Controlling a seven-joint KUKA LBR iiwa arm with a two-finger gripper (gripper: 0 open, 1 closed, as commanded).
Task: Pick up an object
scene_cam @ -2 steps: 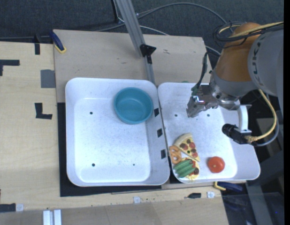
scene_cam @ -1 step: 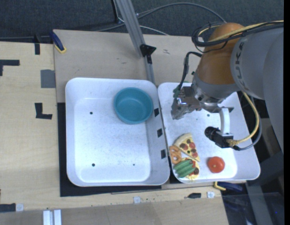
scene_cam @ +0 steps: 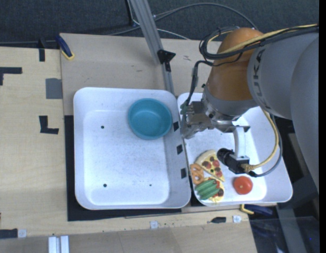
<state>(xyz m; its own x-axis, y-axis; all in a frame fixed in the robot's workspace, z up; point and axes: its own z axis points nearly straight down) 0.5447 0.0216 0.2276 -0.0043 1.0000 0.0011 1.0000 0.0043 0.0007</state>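
Bowl (scene_cam: 150, 118): blue, round, upright, upper right of the left bin (scene_cam: 94, 157).
Tomato (scene_cam: 242, 185): red, lower right bin (scene_cam: 276, 191), beside a toy pizza slice (scene_cam: 208, 174).
Gripper (scene_cam: 190, 121): over the bins' shared edge; finger state hidden, cannot tell.

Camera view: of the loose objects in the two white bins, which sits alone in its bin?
The round blue bowl, in the left bin's upper right corner. The red tomato and pizza slice share the right bin.

The left bin (scene_cam: 94, 157) lies mostly bare past the blue bowl (scene_cam: 150, 118); the arm (scene_cam: 242, 83) overhangs the right bin (scene_cam: 276, 188).
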